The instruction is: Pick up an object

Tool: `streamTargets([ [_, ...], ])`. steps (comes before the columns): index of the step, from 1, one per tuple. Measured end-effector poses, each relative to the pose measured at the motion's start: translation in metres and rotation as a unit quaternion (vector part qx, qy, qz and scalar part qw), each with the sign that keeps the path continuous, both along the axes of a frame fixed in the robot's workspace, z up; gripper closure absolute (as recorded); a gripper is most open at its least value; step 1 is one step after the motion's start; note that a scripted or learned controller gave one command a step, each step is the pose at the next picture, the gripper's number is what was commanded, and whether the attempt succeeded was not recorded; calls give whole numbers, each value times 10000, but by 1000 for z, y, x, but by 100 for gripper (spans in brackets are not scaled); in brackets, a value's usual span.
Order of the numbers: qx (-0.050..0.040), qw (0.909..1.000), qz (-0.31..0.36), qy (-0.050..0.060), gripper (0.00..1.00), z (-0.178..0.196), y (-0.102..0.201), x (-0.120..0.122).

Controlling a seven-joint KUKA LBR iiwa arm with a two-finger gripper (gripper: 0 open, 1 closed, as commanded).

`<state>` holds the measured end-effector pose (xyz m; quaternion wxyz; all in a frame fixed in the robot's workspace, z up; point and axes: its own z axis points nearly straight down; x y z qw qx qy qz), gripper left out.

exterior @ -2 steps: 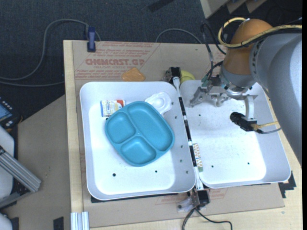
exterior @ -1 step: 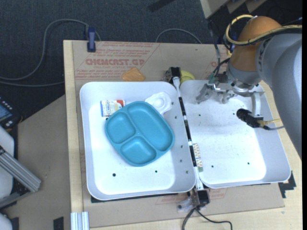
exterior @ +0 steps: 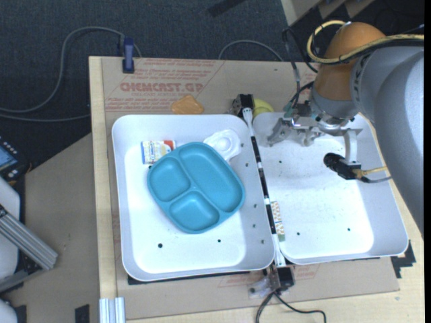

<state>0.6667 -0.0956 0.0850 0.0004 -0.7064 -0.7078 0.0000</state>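
A blue divided plate [exterior: 195, 187] lies in the left bin [exterior: 135, 234], taking up its middle. A white round lid or cup [exterior: 223, 143] touches the plate's far right edge. A small white packet with red and blue print [exterior: 155, 150] lies at the plate's far left edge. My gripper [exterior: 294, 134] hangs over the far left corner of the right bin [exterior: 323, 227]. Its fingers are spread open with nothing between them. The orange band [exterior: 343, 59] and grey arm rise behind it to the right.
Behind the bins, an orange piece [exterior: 186, 104], a black item [exterior: 243, 103] and a yellow-green object [exterior: 261, 108] lie on the bench board. A black connector with a yellow cable [exterior: 340, 165] hangs off the arm over the right bin. Cables run across the floor behind.
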Motion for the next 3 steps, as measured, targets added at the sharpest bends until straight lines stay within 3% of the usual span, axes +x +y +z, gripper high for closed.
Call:
streamTargets([
  [1, -5, 10000, -2, -16, 100, 11, -1, 1],
  [2, -6, 10000, -2, -12, 0, 10, -1, 0],
  [3, 5, 10000, -41, 46, 0, -1, -37, -91],
])
